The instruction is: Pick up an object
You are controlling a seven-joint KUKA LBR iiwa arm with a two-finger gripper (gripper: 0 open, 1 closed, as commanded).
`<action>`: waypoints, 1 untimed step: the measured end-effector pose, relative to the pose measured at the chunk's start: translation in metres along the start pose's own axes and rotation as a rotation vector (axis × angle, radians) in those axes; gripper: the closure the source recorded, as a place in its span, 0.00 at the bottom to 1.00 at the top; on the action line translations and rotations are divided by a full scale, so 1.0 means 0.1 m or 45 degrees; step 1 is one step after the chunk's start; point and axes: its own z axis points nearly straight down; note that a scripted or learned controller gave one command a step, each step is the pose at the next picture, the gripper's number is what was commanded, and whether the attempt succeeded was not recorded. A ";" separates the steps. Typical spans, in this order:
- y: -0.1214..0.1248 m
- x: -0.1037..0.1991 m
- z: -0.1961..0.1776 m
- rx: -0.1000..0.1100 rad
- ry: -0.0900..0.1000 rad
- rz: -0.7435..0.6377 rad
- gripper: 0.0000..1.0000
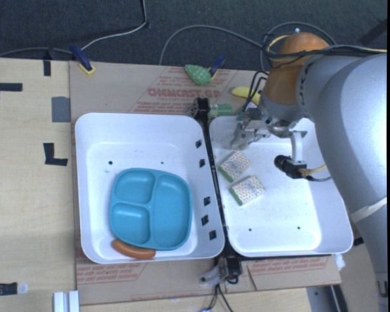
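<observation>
Now | your claw (247, 130) hangs just above the upper sponge (235, 166) | its grip state: cannot tell, blurred.

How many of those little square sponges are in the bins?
2, both in the right bin: one sponge just below the gripper, the other sponge slightly nearer. The arm may hide more.

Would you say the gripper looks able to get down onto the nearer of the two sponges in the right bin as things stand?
Probably yes. The gripper hovers at the far end of the right bin, just beyond the upper sponge, with bare bin floor between them. The lower sponge lies apart from it.
</observation>
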 end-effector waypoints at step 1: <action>0.00 0.00 0.00 0.000 0.000 0.000 0.00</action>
